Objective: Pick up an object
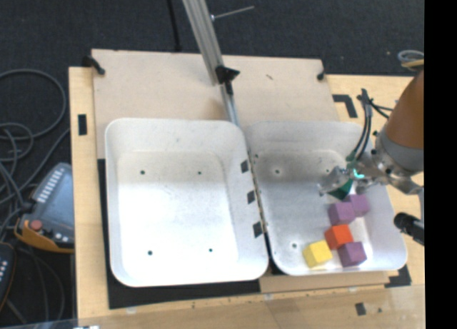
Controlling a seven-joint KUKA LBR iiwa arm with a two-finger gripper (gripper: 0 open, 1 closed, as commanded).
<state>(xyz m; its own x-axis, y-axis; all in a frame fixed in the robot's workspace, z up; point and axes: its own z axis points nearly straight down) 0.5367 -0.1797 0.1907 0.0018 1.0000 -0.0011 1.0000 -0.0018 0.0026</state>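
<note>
My gripper [341, 185] hangs over the right bin [293, 178], near its right side, with the arm coming in from the right edge. A dark green piece [345, 190] shows right at the fingertips, partly hidden by them. Just below lie two purple blocks [348, 210] pressed together. Further toward the front sit an orange block [339, 235], a yellow block [318, 253] and another purple block [352, 252].
The left bin [178, 199] lies beside the right one. A slanted metal rail [203, 31] rises from the back of the bench between the bins. Cables and a handheld pendant [46, 206] lie off the bench at the left.
</note>
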